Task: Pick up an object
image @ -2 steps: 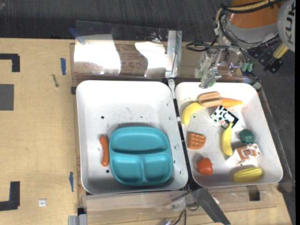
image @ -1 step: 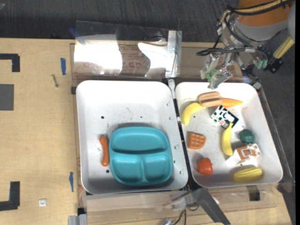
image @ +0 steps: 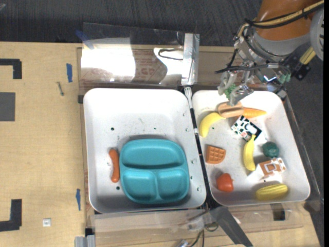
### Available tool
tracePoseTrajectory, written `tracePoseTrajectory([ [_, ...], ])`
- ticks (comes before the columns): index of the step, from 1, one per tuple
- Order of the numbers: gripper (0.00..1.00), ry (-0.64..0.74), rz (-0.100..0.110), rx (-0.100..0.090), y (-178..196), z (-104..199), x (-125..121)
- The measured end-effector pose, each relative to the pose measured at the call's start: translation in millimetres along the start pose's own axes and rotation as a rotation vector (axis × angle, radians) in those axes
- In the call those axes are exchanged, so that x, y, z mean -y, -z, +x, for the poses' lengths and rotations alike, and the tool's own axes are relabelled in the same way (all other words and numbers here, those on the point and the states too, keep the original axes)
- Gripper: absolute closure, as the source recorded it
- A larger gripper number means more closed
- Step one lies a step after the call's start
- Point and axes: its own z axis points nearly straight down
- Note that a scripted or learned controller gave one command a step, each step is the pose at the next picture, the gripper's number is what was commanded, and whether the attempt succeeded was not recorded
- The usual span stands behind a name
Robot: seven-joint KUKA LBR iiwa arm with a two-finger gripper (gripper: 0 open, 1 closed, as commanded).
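My gripper (image: 234, 90) hangs over the far edge of the right bin (image: 295, 153), just above a hot dog (image: 232, 108) and an orange carrot (image: 253, 112). Below them in that bin lie a yellow banana (image: 207, 123), a black-and-white checkered piece (image: 245, 128), a waffle (image: 216, 154), a second banana (image: 249, 155), a dark green round piece (image: 270, 149), an orange-and-white box (image: 272, 167), a red fruit (image: 224, 181) and a yellow oblong piece (image: 271, 191). I see nothing held in the gripper.
The left bin (image: 133, 107) holds a teal divided plate (image: 153, 170) and a red-orange sausage (image: 114, 164) at its left. A clear plastic sheet and a metal bracket (image: 189, 60) lie behind the bins. The wooden bench (image: 36, 138) stretches to the left.
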Motion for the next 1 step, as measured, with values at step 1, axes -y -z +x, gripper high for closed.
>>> tracePoseTrajectory([
  [1,1.0,0.108,0.0,0.001,-13.9,-10.4,-21.4],
])
